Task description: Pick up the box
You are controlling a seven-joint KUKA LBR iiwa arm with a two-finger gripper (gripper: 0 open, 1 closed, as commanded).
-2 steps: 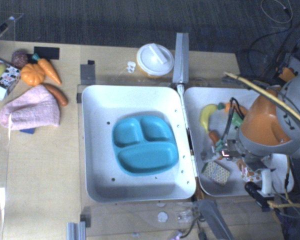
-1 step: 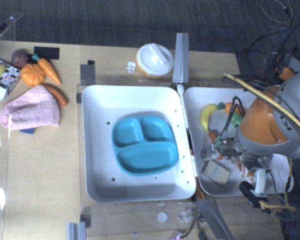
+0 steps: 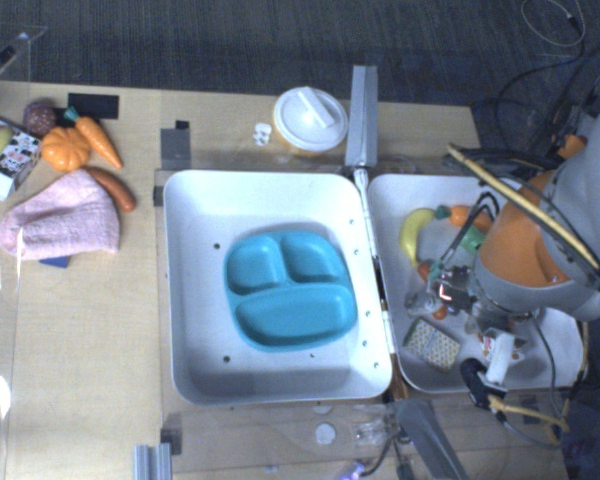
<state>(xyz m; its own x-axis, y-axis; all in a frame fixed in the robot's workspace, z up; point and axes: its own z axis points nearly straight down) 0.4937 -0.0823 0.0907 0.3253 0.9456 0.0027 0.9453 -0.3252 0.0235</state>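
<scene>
A small flat box (image 3: pixel 432 344) with a speckled grey and yellow top lies near the front left corner of the right bin (image 3: pixel 385 258). My gripper (image 3: pixel 446 294) hangs over the middle of that bin, just behind the box and a little to its right. The grey arm with its orange band (image 3: pixel 520 248) reaches in from the right and covers much of the bin's floor. I see nothing held in the gripper, and the box rests on the bin floor, apart from it.
A yellow banana (image 3: pixel 418 231), an orange toy carrot (image 3: pixel 460 211) and a green piece (image 3: pixel 472 236) lie at the right bin's back. The left bin (image 3: pixel 190 298) holds a blue divided plate (image 3: pixel 290 288). A white lid (image 3: pixel 311 118) sits behind the bins. A pink cloth (image 3: pixel 60 220) and toy vegetables lie far left.
</scene>
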